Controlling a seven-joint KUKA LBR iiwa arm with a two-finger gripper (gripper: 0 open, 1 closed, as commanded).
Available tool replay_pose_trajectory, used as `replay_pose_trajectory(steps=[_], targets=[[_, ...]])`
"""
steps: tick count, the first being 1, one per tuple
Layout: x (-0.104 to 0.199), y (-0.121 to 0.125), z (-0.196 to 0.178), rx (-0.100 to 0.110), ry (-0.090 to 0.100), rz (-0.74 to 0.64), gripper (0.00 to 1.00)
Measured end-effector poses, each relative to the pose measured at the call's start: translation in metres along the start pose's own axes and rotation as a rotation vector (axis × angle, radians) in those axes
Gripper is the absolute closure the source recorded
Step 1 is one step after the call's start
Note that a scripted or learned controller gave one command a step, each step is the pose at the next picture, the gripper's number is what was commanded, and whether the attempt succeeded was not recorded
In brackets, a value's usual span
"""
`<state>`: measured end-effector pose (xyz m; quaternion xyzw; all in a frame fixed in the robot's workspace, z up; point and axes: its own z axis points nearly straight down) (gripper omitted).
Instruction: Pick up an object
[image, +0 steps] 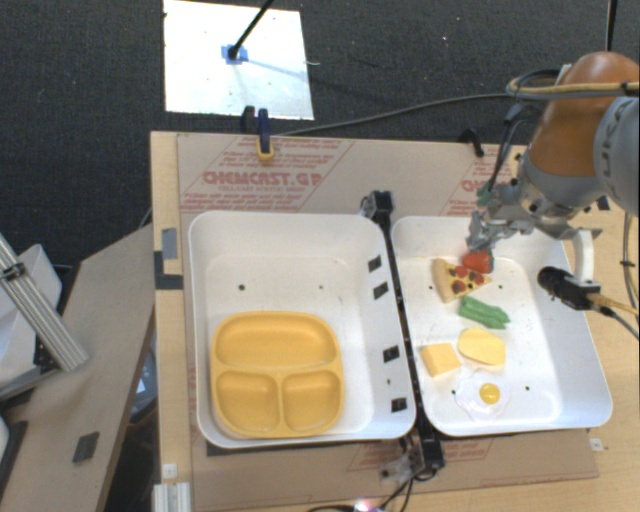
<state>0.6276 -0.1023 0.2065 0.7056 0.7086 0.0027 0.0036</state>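
My gripper (484, 240) hangs low over the back of the right bin (560, 400), reaching in from the right. Directly beneath it lies a small red toy piece (477, 262), touching or nearly touching the gripper's tip. A toy pizza slice (450, 279) lies just left of the red piece. In front of them are a green pod-shaped toy (485, 313), a pale yellow rounded piece (482, 348), a yellow cheese square (438, 358) and a fried egg toy (487, 394).
The left bin (300, 250) holds a yellow divided tray (278, 375) at its front. A black divider strip (392, 310) runs between the bins. A black cable end (565, 285) hangs over the right bin's right side. Cardboard lies under both bins.
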Motion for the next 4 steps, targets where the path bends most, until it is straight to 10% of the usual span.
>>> replay_pose_trajectory(steps=[1,4], targets=[[0.000,0.002,-0.024,0.004,0.001,0.000,1.00],[0.171,-0.047,-0.033,0.009,0.004,-0.006,1.00]])
